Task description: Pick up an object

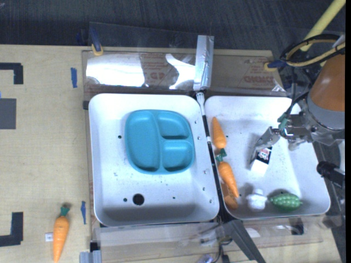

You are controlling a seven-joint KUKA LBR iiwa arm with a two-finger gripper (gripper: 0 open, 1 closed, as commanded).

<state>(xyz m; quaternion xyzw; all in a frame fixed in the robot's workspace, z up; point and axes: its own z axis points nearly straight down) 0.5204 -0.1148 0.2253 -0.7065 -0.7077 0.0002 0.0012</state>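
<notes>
White-bodied bottle (261,159) with a black label hangs between my tool's (265,145) clamped fingers, just above the right bin (307,201) floor for carrying

A robotics lab: 2 white bins (104,147) on a tape-marked plywood bench (38,147).

We can't read gripper (267,142) finger state; small white item (261,159) beneath it is too blurred to identify.
</notes>
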